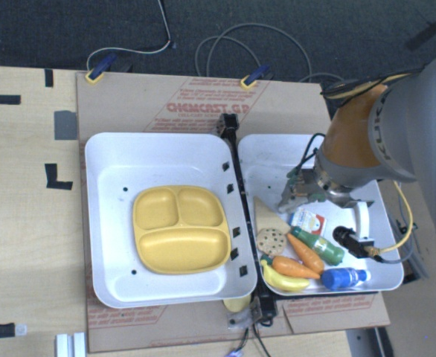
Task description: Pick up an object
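Observation:
My gripper (294, 196) is low in the right bin (270, 155), near its middle, with the orange-banded wrist above it to the right. Just below the gripper lies a small white packet (308, 220) with red and blue print. A green bottle-shaped toy (319, 246) and an orange carrot (305, 252) lie slantwise under the packet. A round speckled cookie (270, 239) sits to their left. Along the front wall lie a second carrot (295, 268), a yellow banana (283, 280) and a blue bottle (343, 277). Nothing shows in the gripper's grasp.
The left bin (106, 162) holds a yellow divided plate (181, 227). Both bins stand on a cardboard sheet (196, 106) clipped to the wooden bench. Cables loop at the back. The arm's bulk covers the right bin's far right side.

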Robot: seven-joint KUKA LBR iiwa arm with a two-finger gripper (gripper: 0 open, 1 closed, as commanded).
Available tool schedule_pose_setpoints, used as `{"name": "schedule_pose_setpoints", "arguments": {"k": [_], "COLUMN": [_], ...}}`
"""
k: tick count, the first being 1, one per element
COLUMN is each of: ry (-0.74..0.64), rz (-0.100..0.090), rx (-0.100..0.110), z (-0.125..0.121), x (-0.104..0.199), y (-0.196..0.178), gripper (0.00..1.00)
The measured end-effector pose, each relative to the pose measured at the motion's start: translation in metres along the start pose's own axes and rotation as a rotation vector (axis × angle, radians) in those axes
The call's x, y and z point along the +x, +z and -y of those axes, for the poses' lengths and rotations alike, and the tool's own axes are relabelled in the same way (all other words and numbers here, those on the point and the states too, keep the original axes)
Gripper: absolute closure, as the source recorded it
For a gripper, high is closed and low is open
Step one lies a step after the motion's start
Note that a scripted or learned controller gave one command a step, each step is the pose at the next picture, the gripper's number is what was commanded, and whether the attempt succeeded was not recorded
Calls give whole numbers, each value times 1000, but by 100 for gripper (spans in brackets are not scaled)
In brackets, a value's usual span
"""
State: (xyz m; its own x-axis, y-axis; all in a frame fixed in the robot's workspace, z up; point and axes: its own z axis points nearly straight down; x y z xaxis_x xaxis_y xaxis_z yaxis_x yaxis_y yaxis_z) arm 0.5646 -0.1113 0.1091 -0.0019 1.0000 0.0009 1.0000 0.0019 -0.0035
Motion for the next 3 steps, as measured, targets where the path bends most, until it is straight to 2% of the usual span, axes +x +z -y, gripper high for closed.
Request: {"name": "schedule_pose_setpoints", "arguments": {"k": [1,2,3], "ry": [1,5,-10], "rz": [0,9,-2], "rx": [-2,-43,-13], "z": [-1,71,67], "x": [-1,-23,67], "y": [0,14,-81], "gripper": [0,0,0]}}
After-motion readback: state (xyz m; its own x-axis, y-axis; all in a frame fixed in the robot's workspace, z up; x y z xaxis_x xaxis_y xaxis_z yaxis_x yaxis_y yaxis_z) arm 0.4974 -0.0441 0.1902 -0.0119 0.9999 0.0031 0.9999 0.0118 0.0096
